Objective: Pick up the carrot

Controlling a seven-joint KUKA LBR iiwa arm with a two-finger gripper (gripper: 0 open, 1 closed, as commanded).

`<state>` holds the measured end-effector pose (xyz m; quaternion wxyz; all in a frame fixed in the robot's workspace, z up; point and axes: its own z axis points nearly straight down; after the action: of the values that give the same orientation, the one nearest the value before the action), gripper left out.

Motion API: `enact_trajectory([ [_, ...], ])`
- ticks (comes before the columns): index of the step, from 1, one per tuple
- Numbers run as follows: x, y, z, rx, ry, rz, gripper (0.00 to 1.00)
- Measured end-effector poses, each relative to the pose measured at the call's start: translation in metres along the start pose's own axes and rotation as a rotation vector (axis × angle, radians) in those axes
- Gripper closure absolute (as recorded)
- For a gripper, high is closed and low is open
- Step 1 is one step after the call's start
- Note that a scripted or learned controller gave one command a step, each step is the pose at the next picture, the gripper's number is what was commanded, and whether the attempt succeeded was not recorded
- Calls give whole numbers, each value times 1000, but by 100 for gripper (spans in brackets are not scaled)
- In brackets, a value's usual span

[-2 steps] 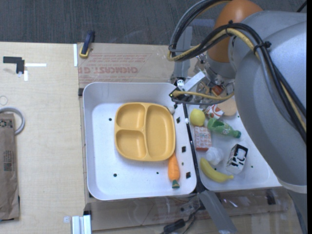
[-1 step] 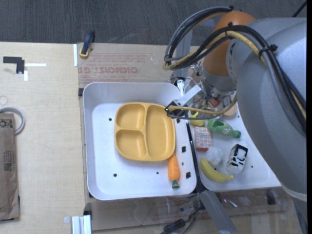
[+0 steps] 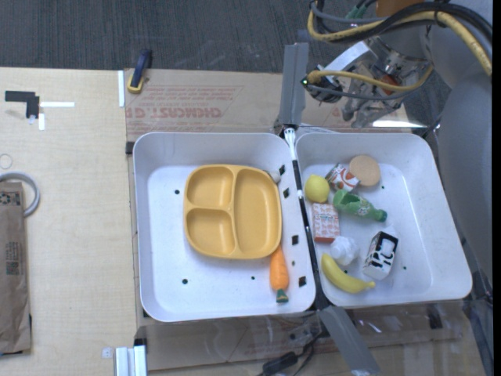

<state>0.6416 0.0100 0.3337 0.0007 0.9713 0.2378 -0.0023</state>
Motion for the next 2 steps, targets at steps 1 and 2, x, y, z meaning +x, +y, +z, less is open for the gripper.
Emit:
enact_trajectory([
  [1,-25,21,-107,0,0,55,100],
  [2,-7,14,63,1,1,284,100],
])
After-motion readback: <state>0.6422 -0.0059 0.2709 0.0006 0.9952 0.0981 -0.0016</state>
